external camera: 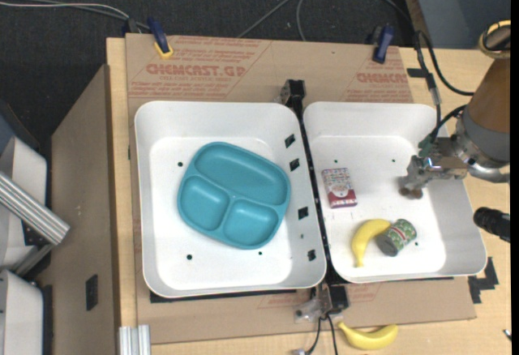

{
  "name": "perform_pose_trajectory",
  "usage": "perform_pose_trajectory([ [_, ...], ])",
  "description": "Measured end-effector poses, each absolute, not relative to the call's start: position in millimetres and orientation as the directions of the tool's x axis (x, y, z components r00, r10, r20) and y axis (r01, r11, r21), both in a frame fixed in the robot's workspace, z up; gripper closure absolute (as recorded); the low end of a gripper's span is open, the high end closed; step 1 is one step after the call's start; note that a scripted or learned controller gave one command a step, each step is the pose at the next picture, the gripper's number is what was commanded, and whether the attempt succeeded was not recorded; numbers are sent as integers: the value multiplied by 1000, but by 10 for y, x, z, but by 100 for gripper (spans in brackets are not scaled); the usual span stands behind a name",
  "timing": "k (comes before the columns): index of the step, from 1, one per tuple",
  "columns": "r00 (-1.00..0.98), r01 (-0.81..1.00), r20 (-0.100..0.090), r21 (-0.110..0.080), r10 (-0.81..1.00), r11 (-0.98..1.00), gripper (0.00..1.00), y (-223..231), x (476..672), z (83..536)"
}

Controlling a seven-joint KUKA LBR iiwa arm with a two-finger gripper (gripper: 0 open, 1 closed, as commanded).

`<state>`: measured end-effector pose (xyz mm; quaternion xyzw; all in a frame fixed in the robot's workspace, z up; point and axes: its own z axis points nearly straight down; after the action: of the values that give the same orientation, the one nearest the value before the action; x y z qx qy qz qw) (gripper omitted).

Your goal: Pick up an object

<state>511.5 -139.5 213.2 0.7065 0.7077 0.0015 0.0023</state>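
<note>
Lying at the worktop's near edge, outside the bins, is a second banana [369,335]. Inside the right bin [454,260], near its front edge, a yellow banana [366,240] touches a small green can [396,236] on its right. A red-and-white packet [338,187] lies toward that bin's left wall. The tool [418,181] hangs over the right bin's right side, beyond the can and apart from it; whether it is open or closed I cannot tell. A teal divided plate [233,194] sits in the left bin [154,183].
</note>
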Motion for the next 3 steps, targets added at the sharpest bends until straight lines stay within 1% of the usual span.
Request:
perform_pose_trajectory([
  [1,-7,1000,2,1,1000,7,100,-848,5262,2051],
  [2,-7,1000,2,2,1000,7,100,-400,5447,2062],
  [3,-7,1000,2,1,1000,7,100,110,5528,2008],
])
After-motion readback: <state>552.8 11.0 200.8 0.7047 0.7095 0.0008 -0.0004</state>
